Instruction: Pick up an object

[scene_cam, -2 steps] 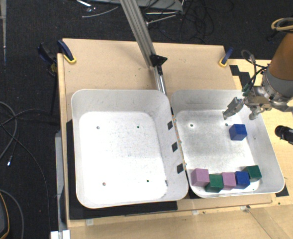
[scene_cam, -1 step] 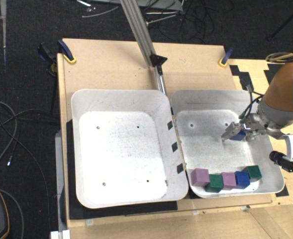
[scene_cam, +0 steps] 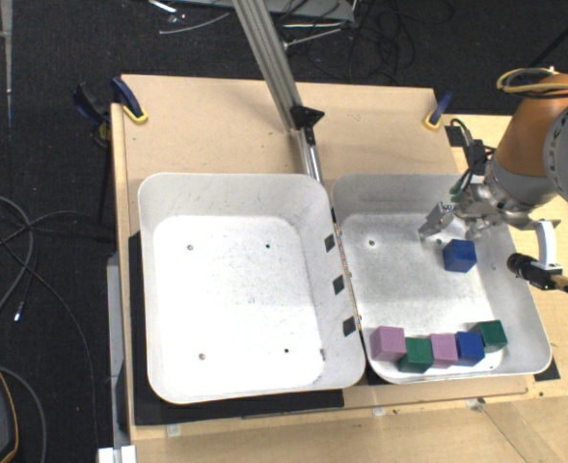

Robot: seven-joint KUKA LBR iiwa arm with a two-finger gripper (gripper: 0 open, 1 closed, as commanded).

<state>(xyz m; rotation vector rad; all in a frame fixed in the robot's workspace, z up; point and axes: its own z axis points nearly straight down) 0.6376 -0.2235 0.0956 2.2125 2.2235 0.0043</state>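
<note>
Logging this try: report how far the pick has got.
Done: the gripper has reached the right bin. In hand: it hovers just above the lone blue cube, fingers spread, holding nothing. Left: closing on the cube and lifting it. The five cubes along the near wall lie untouched.

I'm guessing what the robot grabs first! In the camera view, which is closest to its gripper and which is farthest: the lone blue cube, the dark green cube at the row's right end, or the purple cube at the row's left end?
1. Lone blue cube, just below the gripper.
2. Dark green cube, right end of the row along the bin's near wall.
3. Purple cube, left end of that row, farthest.
</note>
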